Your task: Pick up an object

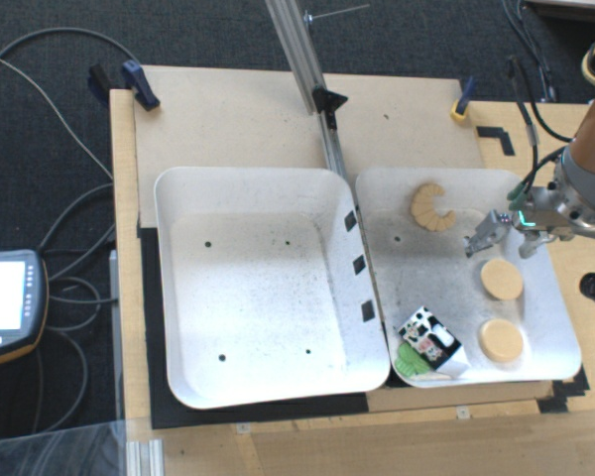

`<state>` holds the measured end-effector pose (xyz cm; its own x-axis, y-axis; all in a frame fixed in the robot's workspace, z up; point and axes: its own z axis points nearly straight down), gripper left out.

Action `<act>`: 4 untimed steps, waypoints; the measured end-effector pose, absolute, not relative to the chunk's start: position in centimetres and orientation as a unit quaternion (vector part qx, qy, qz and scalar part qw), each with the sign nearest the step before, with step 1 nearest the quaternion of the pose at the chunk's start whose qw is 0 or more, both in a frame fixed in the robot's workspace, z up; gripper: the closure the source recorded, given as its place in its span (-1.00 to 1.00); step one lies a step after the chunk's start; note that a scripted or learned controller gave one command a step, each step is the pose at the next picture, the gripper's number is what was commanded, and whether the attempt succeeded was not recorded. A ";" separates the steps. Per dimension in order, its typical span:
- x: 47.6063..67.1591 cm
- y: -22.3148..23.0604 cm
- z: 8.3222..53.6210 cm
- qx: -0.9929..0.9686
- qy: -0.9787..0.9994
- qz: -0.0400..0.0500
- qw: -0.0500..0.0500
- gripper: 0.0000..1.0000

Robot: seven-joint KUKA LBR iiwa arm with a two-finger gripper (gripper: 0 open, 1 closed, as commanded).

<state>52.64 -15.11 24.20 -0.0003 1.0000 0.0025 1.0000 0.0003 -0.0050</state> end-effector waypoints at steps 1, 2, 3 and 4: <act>52.7 -15.1 24.3 -0.707 -0.707 0.000 0.001 -1.00; 53.0 -15.3 18.1 -0.707 -0.707 0.002 0.004 -1.00; 52.3 -16.0 13.3 -0.707 -0.707 0.001 0.003 -1.00; 52.2 -15.9 9.0 -0.707 -0.707 0.001 0.004 -1.00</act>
<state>52.22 -15.90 8.97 0.0004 1.0000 0.0033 1.0000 -0.0004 -0.0067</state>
